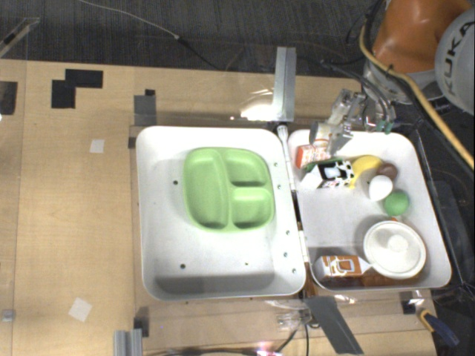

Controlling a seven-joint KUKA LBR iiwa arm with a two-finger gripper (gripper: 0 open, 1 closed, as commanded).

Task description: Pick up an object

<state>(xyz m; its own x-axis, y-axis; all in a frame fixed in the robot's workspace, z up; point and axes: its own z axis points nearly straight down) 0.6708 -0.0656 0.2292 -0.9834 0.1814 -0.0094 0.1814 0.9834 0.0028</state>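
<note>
Above the red carton, my gripper hovers, jaw state unclear to me; I'd descend straight, avoiding the neighbouring banana.

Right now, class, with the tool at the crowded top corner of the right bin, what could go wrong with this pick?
1. The tool is above tightly packed items: the red carton, the black-and-white cow-print carton and the yellow banana. It may nudge a neighbour or catch two.
2. It sits close to the right white bin's top rim, so it might strike the wall.
</note>
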